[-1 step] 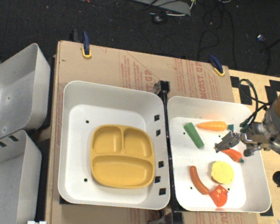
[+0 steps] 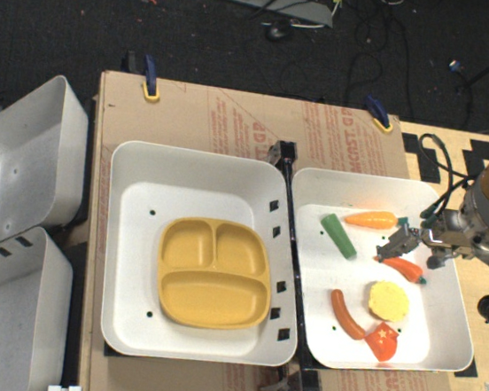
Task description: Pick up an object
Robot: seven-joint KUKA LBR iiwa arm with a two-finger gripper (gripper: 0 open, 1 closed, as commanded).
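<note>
The end effector (image 2: 396, 247), fingers spread and holding nothing, hovers among 6 toy foods: 1 carrot (image 2: 371, 219), 1 green stick (image 2: 339, 235), 1 sausage (image 2: 348, 314), 1 yellow disc (image 2: 389, 300), 2 red pieces.

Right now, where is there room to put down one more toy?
The left bin has bare floor around the yellow tray. The right bin is crowded near the end effector, but bare at its left side, below the green stick.
</note>
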